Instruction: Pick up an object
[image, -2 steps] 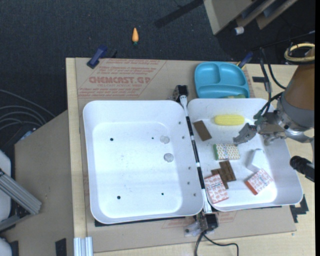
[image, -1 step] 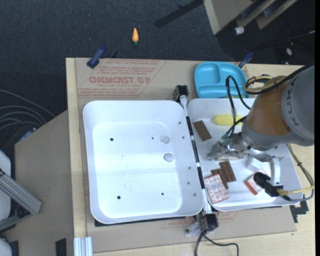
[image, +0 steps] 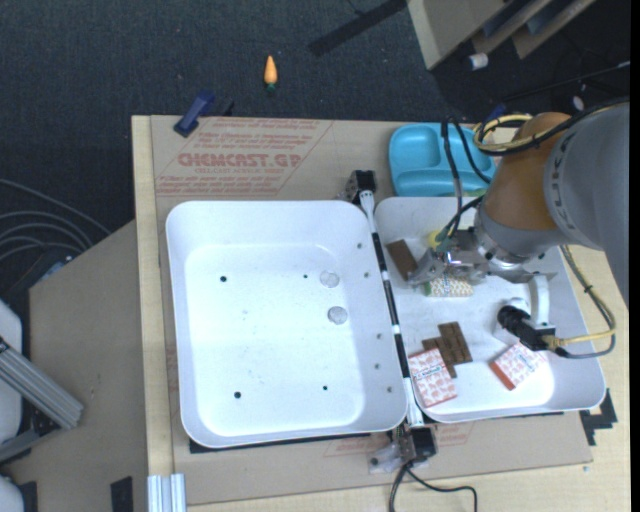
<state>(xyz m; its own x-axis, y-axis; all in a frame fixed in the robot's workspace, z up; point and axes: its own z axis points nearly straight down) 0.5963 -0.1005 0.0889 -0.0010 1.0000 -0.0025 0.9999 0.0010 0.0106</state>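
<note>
My gripper (image: 438, 270) is low over the upper part of the right bin (image: 575, 390), coming down from the grey arm with the orange band. Directly below it lies a pale speckled object (image: 452, 287), touching or nearly touching the gripper. A brown block (image: 401, 258) lies just to the left, beside the bin's divider. Nearer the front of the bin are a dark brown crossed piece (image: 449, 345), a red-and-white patterned packet (image: 432, 381) and a second such packet (image: 514, 366). I see nothing lifted.
The left bin (image: 190, 300) holds two small translucent discs (image: 333, 297) near its right wall. A teal tray (image: 425, 160) stands behind the right bin. A blue item (image: 193, 115) and an orange item (image: 270, 70) lie beyond the bench.
</note>
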